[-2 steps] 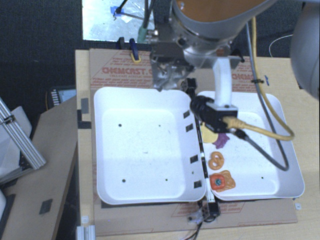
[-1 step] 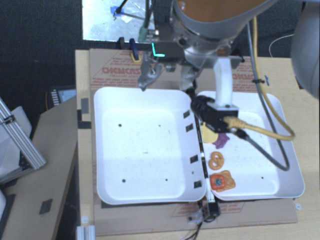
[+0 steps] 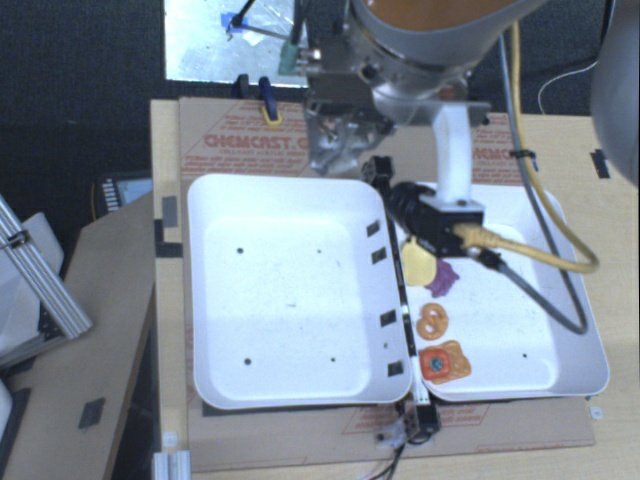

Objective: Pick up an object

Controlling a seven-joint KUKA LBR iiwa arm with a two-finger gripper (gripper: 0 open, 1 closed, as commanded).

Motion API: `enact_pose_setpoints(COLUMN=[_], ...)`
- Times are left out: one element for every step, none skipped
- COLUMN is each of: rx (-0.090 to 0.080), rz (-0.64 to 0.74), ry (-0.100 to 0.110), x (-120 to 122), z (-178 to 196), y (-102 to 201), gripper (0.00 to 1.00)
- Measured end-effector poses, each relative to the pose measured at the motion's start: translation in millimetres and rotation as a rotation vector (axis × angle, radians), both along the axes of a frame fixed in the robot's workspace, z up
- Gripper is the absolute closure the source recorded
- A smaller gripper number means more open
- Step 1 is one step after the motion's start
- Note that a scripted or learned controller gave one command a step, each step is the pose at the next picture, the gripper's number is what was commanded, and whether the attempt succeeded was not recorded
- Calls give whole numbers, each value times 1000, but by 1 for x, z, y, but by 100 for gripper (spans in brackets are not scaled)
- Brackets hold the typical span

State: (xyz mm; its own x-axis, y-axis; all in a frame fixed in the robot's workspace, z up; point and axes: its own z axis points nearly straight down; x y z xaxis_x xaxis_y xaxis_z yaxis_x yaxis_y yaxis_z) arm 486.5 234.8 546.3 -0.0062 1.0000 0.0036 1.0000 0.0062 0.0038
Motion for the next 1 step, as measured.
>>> enact_pose_setpoints(rx=[2], rz=[2], ry=[-2], x=[0], z=[11], y=[0], gripper=[100])
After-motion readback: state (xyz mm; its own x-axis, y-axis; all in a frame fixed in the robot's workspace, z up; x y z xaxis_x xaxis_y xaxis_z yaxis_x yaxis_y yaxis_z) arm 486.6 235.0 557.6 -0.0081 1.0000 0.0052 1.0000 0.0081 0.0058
